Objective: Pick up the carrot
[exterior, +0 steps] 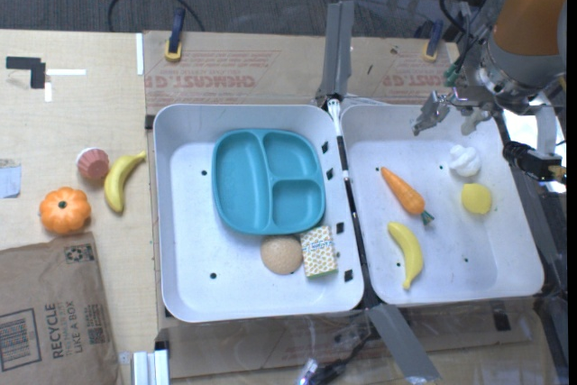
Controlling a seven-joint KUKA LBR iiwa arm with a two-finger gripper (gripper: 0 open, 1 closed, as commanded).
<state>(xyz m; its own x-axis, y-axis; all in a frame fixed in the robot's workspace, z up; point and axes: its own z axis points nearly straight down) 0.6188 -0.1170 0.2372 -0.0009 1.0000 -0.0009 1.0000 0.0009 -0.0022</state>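
Note:
The orange carrot (403,192) lies slantwise in the middle of the right bin (514,279), its green stem end pointing toward the front right. My gripper (446,113) hangs over the far edge of that bin, up and to the right of the carrot and well apart from it. Its fingers are open with nothing between them.
Sharing the right bin are a yellow banana (407,253) just in front of the carrot, a lemon (477,198) and a white lump (464,160). The left bin (180,221) holds a teal divided plate (269,180), a beige ball (282,254) and a small box (318,251). A pumpkin (65,210) and another banana (122,180) lie on the bench at left.

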